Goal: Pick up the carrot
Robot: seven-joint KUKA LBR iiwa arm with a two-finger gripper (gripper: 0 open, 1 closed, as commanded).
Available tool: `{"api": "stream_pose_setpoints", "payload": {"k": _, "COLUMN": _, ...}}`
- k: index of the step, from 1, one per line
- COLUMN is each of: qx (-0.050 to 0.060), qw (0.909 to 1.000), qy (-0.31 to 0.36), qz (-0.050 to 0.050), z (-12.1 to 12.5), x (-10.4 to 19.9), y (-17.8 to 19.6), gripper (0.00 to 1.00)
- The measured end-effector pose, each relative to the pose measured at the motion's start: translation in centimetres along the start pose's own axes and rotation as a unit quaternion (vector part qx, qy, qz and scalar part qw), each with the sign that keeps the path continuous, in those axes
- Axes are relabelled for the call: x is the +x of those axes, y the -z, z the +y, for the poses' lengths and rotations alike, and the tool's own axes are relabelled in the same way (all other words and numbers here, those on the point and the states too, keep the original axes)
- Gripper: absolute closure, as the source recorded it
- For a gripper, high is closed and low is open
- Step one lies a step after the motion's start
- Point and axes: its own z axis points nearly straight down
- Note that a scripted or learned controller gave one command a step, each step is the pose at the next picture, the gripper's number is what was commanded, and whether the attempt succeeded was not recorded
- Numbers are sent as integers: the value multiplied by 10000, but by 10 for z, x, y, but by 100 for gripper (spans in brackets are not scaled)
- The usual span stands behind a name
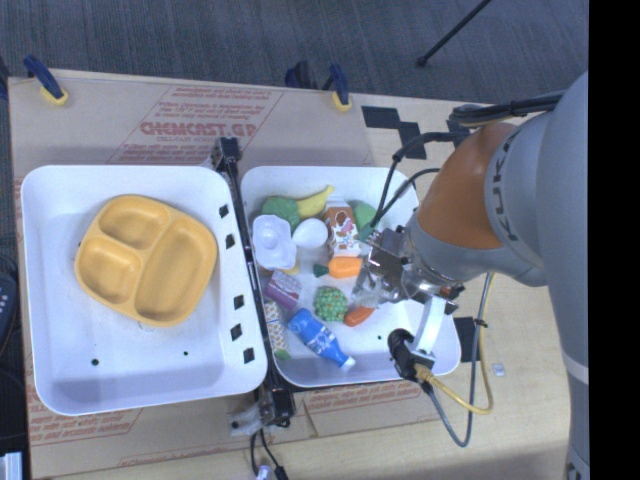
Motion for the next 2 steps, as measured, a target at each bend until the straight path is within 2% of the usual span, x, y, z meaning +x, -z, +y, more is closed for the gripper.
{"api": "stream_pose_setpoints", "payload": {"k": 1, "qx": -3, "qw": 10000, "qy": 0, "qz": -2, "z": 0, "x": 0, "y": 0, "gripper": 0}}
{"api": "stream_pose_setpoints", "payload": {"k": 2, "qx": -3, "qw": 9990, "qy": -455, "qz": -7, "z": 36, "x": 42, "y": -113, "gripper": 0}}
